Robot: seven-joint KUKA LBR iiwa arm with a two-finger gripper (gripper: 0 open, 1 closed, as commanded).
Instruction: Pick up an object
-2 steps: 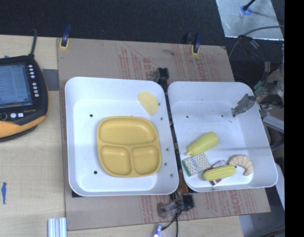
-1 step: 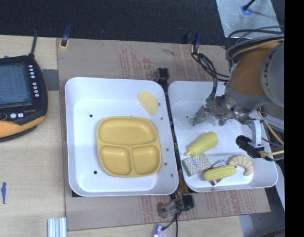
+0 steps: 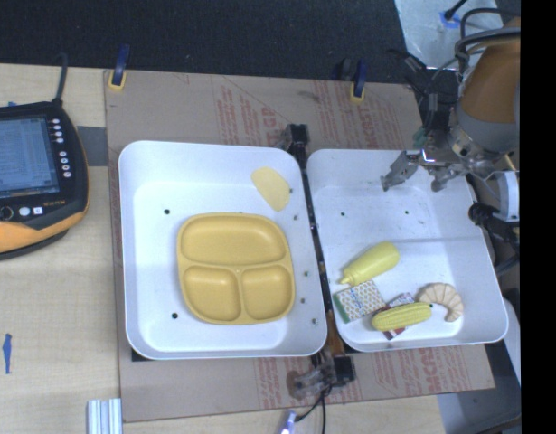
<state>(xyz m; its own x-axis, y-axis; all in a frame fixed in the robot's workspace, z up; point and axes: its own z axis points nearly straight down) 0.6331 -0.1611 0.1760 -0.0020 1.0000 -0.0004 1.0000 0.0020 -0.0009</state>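
Over the right bin's (image 3: 476,242) far end I saw my arm (image 3: 490,89) hanging with its gripper (image 3: 420,177) splayed apart, grasping nothing, while the corn cob (image 3: 401,316) lay near the front rim, long axis left-right.

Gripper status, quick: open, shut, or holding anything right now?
Gripper: open, fingers spread apart, nothing between them; it hangs over the far end of the right bin, away from the toys at the near end.
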